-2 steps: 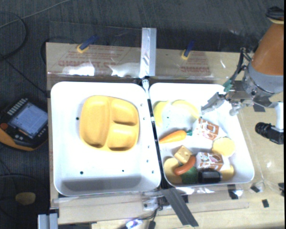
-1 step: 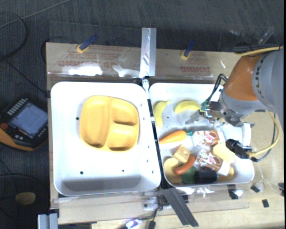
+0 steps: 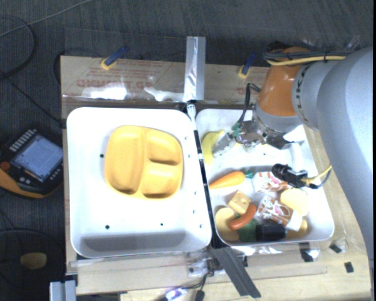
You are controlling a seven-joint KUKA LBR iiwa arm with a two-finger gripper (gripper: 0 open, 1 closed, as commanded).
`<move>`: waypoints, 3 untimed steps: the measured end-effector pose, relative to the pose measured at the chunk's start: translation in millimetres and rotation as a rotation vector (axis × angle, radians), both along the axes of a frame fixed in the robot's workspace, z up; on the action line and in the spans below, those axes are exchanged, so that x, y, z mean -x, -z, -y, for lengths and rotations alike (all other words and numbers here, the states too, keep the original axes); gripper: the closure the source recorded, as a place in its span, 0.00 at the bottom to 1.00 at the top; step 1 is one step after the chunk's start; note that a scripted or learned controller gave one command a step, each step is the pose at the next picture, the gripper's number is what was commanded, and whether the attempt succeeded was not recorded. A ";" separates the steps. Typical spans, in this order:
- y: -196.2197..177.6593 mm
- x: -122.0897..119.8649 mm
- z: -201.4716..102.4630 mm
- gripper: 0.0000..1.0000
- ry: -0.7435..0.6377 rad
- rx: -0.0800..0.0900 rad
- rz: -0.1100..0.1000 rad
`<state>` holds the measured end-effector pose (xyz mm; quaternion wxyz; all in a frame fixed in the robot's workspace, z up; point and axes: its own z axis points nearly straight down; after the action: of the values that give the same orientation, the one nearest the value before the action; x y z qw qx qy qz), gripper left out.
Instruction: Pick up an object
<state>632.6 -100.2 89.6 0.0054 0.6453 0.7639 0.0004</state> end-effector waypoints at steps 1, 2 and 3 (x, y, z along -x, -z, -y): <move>-0.6 54.3 5.2 0.00 -0.074 -0.003 0.002; -10.5 53.0 4.4 1.00 -0.074 -0.005 0.004; -94.0 -26.9 -52.2 1.00 0.059 -0.003 -0.010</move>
<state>659.5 -48.0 183.5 0.0007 0.6676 0.7445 -0.0018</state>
